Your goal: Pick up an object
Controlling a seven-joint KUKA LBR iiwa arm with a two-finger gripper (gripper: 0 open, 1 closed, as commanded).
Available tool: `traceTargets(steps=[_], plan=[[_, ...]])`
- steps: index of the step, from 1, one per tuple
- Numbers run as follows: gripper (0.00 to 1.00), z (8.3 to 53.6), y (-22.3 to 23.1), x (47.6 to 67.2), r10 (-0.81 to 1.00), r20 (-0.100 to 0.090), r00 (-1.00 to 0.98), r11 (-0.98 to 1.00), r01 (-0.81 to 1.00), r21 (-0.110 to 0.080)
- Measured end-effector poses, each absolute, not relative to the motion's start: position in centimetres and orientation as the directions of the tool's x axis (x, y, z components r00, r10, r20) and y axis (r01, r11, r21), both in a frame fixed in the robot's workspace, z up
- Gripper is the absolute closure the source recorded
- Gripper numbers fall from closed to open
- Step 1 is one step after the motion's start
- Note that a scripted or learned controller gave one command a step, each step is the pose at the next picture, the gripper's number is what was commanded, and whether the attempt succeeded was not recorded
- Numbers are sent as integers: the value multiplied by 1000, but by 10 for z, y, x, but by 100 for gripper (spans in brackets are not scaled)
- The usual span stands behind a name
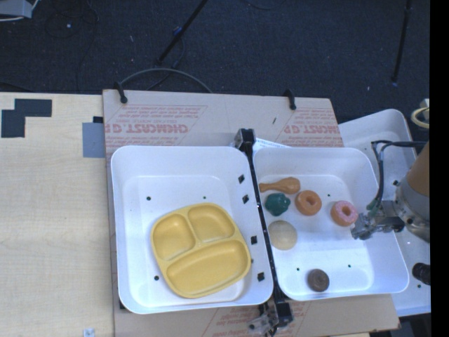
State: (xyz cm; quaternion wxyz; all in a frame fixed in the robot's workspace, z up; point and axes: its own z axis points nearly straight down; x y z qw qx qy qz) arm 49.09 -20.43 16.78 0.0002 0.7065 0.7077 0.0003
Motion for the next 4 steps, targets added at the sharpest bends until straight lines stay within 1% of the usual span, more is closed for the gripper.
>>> traceTargets(steps=[1,2,3,4], plan=[[100,224,-199,500,1000,-1,-3,3,1000,3],[100,255,-200,501,1000,0,-3,3,1000,1],[100,250,-151,510,1000,3,-5,5,1000,-4],[100,235,-95,508,1000,4,-5,5,1000,-6]])
